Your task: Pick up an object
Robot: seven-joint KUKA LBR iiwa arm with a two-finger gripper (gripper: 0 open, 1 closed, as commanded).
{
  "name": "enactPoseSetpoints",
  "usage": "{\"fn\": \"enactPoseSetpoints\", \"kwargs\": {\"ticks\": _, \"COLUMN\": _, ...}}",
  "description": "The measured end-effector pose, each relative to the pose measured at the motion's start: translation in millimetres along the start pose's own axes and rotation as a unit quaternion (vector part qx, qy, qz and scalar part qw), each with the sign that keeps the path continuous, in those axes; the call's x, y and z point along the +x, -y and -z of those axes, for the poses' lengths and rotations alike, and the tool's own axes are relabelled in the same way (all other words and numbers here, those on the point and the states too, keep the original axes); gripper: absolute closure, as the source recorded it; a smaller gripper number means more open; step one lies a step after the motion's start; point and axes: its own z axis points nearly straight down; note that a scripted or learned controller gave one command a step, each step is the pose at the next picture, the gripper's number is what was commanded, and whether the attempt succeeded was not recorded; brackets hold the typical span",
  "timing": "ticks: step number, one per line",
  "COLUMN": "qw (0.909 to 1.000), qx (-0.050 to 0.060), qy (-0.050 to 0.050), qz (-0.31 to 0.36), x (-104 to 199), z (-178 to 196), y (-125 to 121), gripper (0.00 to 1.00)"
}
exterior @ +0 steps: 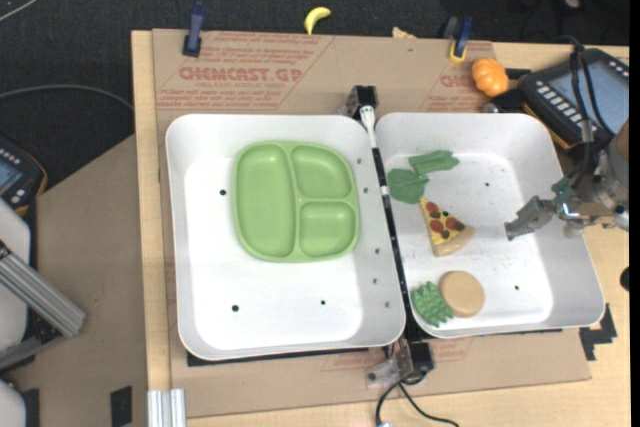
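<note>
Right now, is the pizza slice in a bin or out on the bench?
In. The pizza slice lies flat on the floor of the right bin.

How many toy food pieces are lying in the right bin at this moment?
4: a green leaf near the bin's upper left, a pizza slice just below it, and a tan round cookie touching a green frilly piece at the lower left.

Fixed overhead camera, slanted down (fairly high), both bins point(200, 245) framed
</note>
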Motion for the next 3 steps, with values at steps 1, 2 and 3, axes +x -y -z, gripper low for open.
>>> {"fn": "enactPoseSetpoints", "kwargs": {"ticks": 1, "qw": 1.0, "qx": 0.0, "qy": -0.005, "qz": 0.002, "x": -42.8, "z": -134.1, "y": -10.0, "gripper": 0.0}}
{"fn": "enactPoseSetpoints", "kwargs": {"ticks": 2, "qw": 0.9999, "qx": -0.006, "qy": -0.003, "qz": 0.009, "x": 128.4, "z": -27.6, "y": -9.9, "gripper": 0.0}}
{"fn": "enactPoseSetpoints", "kwargs": {"ticks": 3, "qw": 1.0, "qx": -0.007, "qy": -0.001, "qz": 0.004, "x": 172.6, "z": 81.6, "y": 0.6, "gripper": 0.0}}
